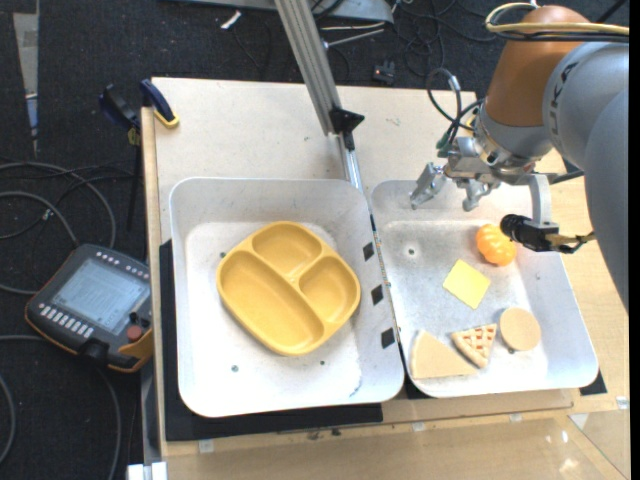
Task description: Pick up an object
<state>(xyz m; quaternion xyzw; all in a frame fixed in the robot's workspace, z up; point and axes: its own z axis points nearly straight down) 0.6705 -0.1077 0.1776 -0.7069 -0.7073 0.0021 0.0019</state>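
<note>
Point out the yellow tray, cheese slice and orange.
yellow tray (262,298): camera view, its long compartment.
cheese slice (466,284): camera view, its flat top.
orange (495,247): camera view, its middle.

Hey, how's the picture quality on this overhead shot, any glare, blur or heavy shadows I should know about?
In the camera view the light is even and soft; the yellow divided plate and the food pieces in the right bin look sharp, with faint shadows only. The left bin shows no strong glare, its white a little bright. The hand looks slightly soft; the dark floor around the bench holds little detail.
</note>
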